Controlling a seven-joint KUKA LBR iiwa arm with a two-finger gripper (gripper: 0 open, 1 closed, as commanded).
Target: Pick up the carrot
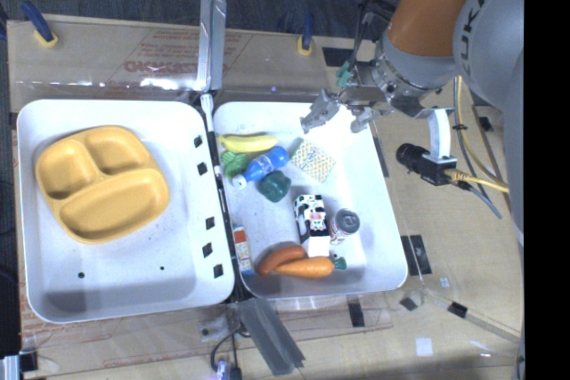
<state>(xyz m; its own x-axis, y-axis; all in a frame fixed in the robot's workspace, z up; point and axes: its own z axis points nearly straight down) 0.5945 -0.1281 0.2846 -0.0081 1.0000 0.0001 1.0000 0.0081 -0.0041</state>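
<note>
— Where is the carrot (pixel 309 267)?

— It lies on its side at the near edge of the right bin (pixel 378 191), touching a reddish sausage (pixel 279 255).

— And the pincer (pixel 340 112)?

— It hangs above the far end of that same bin, well apart from the carrot. Its two fingers (pixel 317 113) are spread wide and hold nothing.

— What else is in there?

— A banana (pixel 248 142), a blue bottle (pixel 264 165), a little cow (pixel 310 213) and a small can (pixel 345 223). The left bin (pixel 53 280) has a yellow tray (pixel 101 181) in it.

Carrot (pixel 307 266) smooth, slightly glossy plastic (toy-like); yellow tray (pixel 101 182) matt plastic; bins (pixel 116 294) glossy white.
</note>
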